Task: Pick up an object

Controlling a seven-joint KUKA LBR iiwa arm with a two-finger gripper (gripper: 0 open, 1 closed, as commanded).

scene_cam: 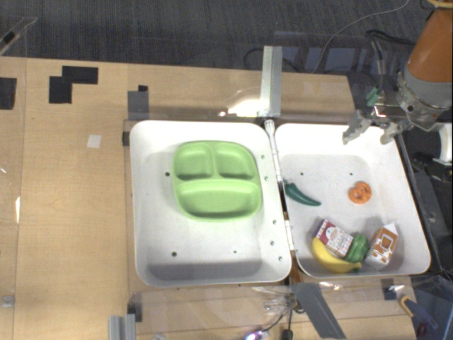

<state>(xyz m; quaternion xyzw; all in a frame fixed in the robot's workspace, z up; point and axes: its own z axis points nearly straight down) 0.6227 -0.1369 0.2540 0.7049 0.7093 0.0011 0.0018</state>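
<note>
Camera view: the gripper [369,128] hangs over the right bin's [403,183] far edge, fingers spread wide and holding nothing. Nothing is picked yet; the orange object [359,193], green pepper [301,195] and banana [333,259] all lie inside that bin.

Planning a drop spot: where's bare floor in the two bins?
Right bin: bare middle between pepper and orange toy; crowded near banana and cartons. Left bin: strips around the green tray, widest in front.
</note>
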